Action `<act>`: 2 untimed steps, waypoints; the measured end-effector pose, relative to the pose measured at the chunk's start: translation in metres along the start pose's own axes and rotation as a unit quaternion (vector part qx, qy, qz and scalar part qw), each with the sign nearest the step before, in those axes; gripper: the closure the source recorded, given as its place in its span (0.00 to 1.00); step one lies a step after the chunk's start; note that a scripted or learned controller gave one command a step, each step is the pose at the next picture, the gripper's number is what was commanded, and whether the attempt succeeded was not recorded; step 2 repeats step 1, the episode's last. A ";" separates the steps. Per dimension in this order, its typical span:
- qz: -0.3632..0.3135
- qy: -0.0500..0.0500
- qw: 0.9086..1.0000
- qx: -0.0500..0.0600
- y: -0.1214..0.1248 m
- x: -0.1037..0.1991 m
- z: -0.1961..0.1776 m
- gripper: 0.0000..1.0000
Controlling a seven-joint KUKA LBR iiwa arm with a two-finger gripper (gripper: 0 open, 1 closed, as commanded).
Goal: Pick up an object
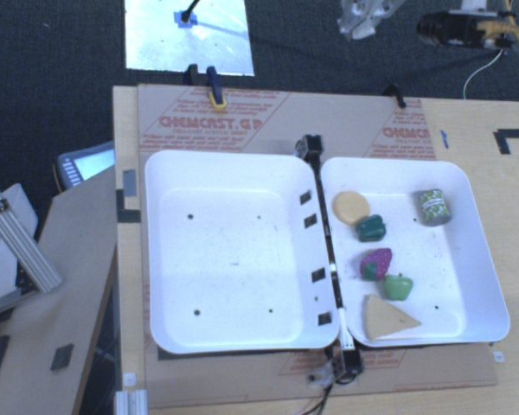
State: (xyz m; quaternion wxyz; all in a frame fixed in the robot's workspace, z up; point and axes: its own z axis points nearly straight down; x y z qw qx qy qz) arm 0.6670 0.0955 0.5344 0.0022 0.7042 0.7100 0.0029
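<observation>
Gripper (pixel 363 15) hangs at top of view, well beyond the bench (pixel 467 132) and both bins; cannot tell how it is set. Right bin (pixel 480 232) holds six items: tan disc (pixel 351 206) touching dark green piece (pixel 371 227), patterned green can (pixel 432 207) apart at far side, magenta piece (pixel 376 263) against bright green piece (pixel 399 286), tan wedge (pixel 387 318) nearest. Left bin (pixel 156 258) alongside, walls meeting at centre.
</observation>
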 end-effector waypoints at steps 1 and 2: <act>0.004 0.000 1.000 0.003 -0.112 -0.023 -0.003 1.00; 0.004 0.000 1.000 0.003 -0.112 -0.023 -0.003 1.00</act>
